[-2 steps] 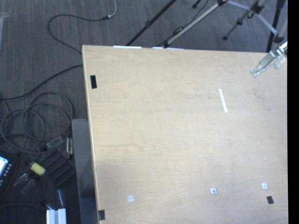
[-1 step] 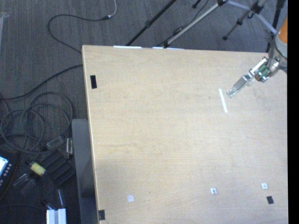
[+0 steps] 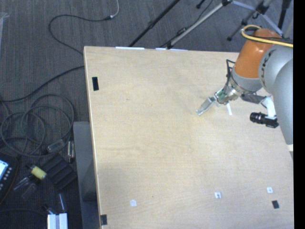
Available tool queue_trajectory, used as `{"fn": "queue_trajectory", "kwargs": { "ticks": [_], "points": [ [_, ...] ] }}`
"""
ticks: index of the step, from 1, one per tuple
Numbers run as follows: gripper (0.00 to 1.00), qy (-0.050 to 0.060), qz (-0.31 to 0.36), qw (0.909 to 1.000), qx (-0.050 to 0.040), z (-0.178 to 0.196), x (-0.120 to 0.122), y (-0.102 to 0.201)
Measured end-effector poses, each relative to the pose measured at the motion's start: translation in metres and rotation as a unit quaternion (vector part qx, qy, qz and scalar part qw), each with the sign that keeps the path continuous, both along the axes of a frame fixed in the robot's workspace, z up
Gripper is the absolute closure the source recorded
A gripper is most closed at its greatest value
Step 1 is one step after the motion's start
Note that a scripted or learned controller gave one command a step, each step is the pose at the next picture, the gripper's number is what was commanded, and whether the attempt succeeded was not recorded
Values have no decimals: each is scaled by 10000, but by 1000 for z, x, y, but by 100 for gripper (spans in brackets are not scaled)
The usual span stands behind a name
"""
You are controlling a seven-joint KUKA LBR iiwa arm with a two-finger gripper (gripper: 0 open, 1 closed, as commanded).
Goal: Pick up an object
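My gripper (image 3: 213,105) hangs over the light wooden bench top (image 3: 157,142), in the upper right part of the surface. It points down and to the left. Behind it rises the grey arm with its orange band (image 3: 251,57), coming in from the right edge. The gripper is small and blurred here, and I make out no object in it. Plain wood lies beneath it.
Small black tape marks (image 3: 95,83) and white tags (image 3: 218,194) dot the bench. A black cylinder (image 3: 263,119) sticks out from the arm. Cables (image 3: 33,128) and gear lie on the carpet to the left. Tripod legs (image 3: 214,8) stand beyond the far edge.
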State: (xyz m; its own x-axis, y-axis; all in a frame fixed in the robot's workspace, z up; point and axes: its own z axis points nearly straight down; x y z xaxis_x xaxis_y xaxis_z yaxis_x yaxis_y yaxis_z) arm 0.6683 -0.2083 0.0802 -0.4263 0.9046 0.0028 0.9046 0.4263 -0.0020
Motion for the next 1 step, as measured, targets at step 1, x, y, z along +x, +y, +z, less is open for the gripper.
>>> {"fn": "queue_trajectory", "kwargs": {
  "ticks": [1],
  "points": [
    [100, 8, 5, 10000, 9, 6, 0, 1]
  ]
}}
